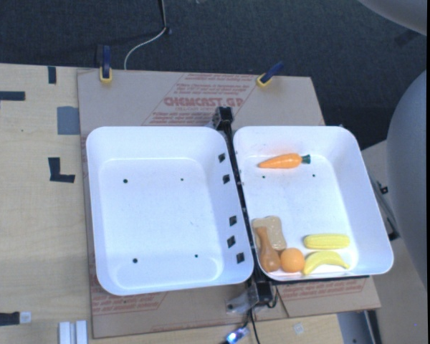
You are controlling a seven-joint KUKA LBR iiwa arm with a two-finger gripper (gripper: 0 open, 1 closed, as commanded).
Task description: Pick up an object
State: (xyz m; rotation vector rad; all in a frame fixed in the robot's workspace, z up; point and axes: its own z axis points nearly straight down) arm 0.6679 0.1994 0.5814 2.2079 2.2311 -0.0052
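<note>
- Dark blue carpet lies behind a wooden bench; a brown cardboard sheet (201, 102) on it carries two shallow white plastic bins side by side.
- The left bin (93, 192) sits beside the right bin (358, 192), which holds an orange toy carrot (279, 162) near its far end.
- By the near edge cluster a tan bread-shaped toy (269, 232), a small orange ball (292, 260), a yellow corn cob (326, 241) and a yellow banana (324, 262).
- The grey arm (416, 178) bulks at the right; whether its tool is apart or together I cannot tell.
- I'd say picking hasn't begun; next it must descend over one piece, likely the carrot lying alone.
</note>
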